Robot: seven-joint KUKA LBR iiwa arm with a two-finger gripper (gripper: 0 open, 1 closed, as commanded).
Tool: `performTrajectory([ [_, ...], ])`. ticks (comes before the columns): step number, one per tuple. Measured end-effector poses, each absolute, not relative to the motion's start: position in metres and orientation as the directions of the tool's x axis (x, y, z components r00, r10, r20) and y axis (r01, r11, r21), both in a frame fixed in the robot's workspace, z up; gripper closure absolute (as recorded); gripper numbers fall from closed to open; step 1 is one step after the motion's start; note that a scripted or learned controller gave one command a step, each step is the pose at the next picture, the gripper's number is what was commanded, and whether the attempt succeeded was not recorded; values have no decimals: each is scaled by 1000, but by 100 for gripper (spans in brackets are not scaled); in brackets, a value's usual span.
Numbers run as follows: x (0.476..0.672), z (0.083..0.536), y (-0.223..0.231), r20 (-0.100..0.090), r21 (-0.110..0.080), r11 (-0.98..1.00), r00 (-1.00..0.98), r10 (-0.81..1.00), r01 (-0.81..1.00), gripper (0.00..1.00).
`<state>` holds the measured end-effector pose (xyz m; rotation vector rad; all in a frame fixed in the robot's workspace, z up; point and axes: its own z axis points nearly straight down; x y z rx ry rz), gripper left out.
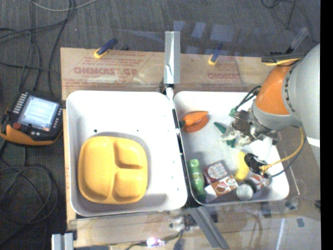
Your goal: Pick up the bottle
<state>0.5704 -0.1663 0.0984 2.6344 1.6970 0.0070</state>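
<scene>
Overhead, the slanted camera view showed two shallow white bins side by side on the tabletop [73,72]. The left bin [73,105] carried a yellow divided tray [113,168], lying flat toward its front. The right bin [283,191] held the clutter: an orange carrot-shaped toy [194,120] near its back left corner, a small printed carton [220,178] and a grey ball [245,191] toward the front, and a yellow object [241,169] partly screened by the arm's cabling. The bottle [195,175], green and slender, lay on its side against the right bin's left wall, its length running along that wall, so approach from the wall side looked blocked. The arm [278,95] reached in from the right, and its pincer [238,132] hung over the middle of the right bin, well apart from the bottle and nearer the carrot toy. Whether the pincer was open or closed could not be told, since its tips merged with the small things beneath. Judged from this layout, the pick had not begun; the pincer would need to travel toward the front left.
</scene>
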Motion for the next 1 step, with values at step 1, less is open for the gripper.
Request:
performTrajectory([
  [1, 598, 225, -161, -3, 1, -485, 485, 875, 875, 100],
])
